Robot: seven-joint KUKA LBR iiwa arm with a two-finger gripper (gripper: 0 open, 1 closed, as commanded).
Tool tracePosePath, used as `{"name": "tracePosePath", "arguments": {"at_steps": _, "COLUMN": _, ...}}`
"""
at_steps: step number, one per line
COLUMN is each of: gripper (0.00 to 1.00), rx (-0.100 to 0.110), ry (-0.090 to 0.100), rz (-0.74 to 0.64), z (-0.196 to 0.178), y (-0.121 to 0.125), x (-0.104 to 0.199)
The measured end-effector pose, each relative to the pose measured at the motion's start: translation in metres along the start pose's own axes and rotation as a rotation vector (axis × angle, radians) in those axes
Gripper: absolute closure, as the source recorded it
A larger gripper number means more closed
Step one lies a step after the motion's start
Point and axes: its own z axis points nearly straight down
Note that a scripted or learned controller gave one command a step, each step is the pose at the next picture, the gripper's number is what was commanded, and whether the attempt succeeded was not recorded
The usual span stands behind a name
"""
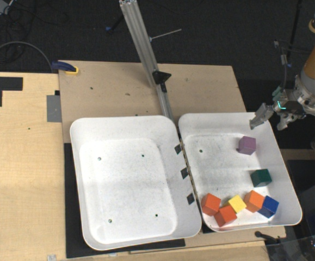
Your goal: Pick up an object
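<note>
Right bin (288, 170): 1 purple cube (247, 144), upper right; 1 green cube (260, 177) below it; along the front edge 3 orange cubes (211, 203), 1 yellow cube (237, 204), 1 blue cube (269, 206), clustered. Left bin (86, 145): 0 items. Gripper (271, 119): above right bin's far right corner, fingers spread apart, holding 0 items.

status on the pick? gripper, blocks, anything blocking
Gripper open, nothing between its fingers, at the right bin's top right corner. Nearest: purple block, alone, then green block. No obstruction between.
</note>
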Motion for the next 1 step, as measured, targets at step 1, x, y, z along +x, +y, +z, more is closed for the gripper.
{"name": "tracePosePath", "arguments": {"at_steps": 1, "gripper": 0.00, "rx": 0.005, "ry": 0.002, "rz": -0.003, "z": 0.1688, "y": 0.0560, "x": 0.0092}}
